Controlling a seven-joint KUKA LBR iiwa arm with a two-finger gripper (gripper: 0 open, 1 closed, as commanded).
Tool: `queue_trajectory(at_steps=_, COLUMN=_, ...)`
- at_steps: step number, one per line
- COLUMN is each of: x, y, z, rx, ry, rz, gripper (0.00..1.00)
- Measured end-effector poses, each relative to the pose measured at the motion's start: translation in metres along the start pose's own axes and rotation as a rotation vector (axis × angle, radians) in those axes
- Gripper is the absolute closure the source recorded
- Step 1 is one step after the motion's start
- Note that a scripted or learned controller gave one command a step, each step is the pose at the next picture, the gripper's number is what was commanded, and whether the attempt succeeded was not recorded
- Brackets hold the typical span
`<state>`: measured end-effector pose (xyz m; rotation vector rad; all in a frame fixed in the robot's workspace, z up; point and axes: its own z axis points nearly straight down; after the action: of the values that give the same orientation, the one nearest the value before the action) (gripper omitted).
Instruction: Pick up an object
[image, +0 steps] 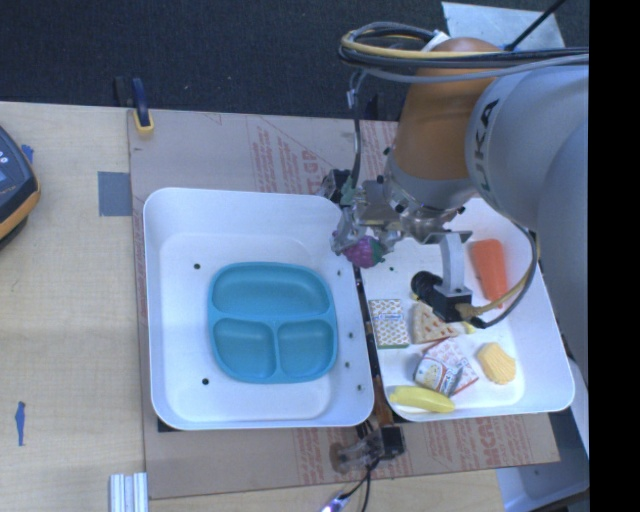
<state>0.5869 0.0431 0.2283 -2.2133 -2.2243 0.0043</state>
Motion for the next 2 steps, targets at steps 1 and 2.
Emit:
queue_trajectory(at_steps=1, x=0.044, y=-0.042, z=0.013, rx=0.001, ry=-0.002, rz=-0.002, gripper=1.0)
queue_trajectory(at_steps=2, x=0.081, y=-0.004, z=-0.002, rx=-0.001, ry=-0.001, rz=0.0, gripper=1.0)
